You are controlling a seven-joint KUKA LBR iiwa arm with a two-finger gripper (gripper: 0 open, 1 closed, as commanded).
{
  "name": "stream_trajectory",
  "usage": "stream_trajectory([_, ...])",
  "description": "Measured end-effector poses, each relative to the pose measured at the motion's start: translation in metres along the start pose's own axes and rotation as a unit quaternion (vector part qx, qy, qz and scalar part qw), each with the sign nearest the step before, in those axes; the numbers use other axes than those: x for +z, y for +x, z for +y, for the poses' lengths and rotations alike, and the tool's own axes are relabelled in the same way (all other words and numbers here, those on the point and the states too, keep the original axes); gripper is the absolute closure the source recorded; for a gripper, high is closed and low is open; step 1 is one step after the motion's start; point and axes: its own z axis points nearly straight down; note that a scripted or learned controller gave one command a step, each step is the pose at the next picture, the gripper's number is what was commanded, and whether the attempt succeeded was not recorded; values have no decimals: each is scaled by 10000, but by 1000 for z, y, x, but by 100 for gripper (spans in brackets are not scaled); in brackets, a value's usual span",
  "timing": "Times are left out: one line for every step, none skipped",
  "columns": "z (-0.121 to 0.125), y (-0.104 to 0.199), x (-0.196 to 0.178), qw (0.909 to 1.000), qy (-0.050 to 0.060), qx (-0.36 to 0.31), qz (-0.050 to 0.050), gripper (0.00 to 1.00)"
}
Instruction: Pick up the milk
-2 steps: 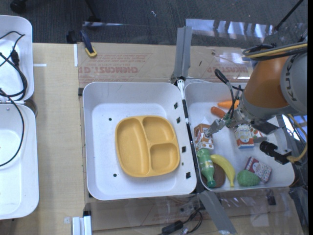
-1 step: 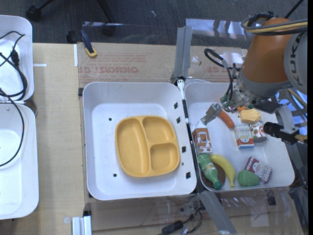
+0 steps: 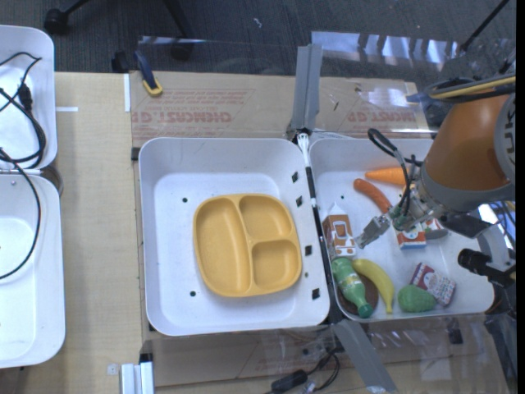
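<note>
1. Camera view shows you the end effector [image 3: 404, 220] low inside the right bin [image 3: 480, 302], above the clutter.
2. You cannot tell how wide it stands, nor whether it grips anything.
3. Your likeliest milk [image 3: 337, 231], a small carton, lies near the bin's left wall, beside the green bottle [image 3: 351, 287] and banana [image 3: 376, 279].
4. Judge the pickup as not yet done: that carton rests on the floor.

Two white bins [image 3: 156, 220], one yellow plate [image 3: 246, 245], two cartons [image 3: 338, 232], one bottle [image 3: 351, 284], one banana [image 3: 376, 279].
</note>
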Motion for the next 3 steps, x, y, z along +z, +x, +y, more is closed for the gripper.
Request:
stream_trajectory([43,60,-44,9969,-11,785,-7,0])
stream_trajectory([2,61,-44,9974,2,715,-1,0])
stream_trajectory([-35,6,38,9986,3,535,2,0])
